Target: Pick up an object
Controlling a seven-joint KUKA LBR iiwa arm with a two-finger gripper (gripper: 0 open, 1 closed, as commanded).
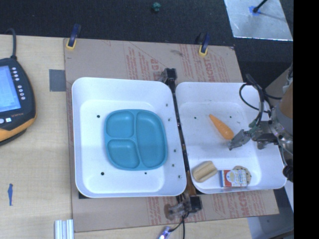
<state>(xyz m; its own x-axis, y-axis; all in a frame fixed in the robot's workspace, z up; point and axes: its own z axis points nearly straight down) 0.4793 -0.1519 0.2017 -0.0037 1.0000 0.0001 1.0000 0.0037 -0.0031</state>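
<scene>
2 shallow white bins side by side on the worktop (40, 158), over a cardboard sheet (149, 61) held by 2 blue-and-yellow clamps (73, 37) at its far edge. 1 handheld control pendant (12, 101) with a lit screen at the worktop's left edge.

Left bin (84, 133): 1 blue divided plate (135, 139), 3 compartments, lying flat near the middle.

Right bin (199, 96): 3 loose things. 1 orange carrot (221, 126), lying slantwise near the centre, thick end toward the near right. 1 tan bread-like roll (205, 171) at the near left corner. 1 small red-and-white carton (235, 178) just beside the roll, along the near wall, with a round pale picture on its top.

1 gripper (238, 140) reaching in over the right bin from the right, low, its dark finger tip just beside the carrot's thick end; touching or apart, hard to tell. Nothing visibly between the fingers; how far apart they stand, cannot tell. Black cable (249, 91) looping above the wrist.
</scene>
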